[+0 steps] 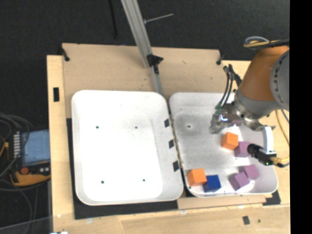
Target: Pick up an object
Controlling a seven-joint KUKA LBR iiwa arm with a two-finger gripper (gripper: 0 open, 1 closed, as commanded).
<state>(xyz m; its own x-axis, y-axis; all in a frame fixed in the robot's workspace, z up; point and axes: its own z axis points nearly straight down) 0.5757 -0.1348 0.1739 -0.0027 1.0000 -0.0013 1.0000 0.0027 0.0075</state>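
My gripper [218,124] hangs over the right bin [195,116], in its upper right part, below the grey wrist and orange band. Just below and to the right of it an orange block [230,140] lies on the bin floor, with a purple block [242,149] touching its lower right side. Along the bin's front edge sit another orange block [197,176] and a blue block [212,183] side by side. Two more purple blocks [251,171] [239,180] lie at the front right. Nothing shows in the gripper.
The left bin [122,145] lies beside the right one, with black clips along the seam between them. A slanted metal pole [141,33] rises behind the bins. Cables and a black fitting [261,152] hang off the arm at the right.
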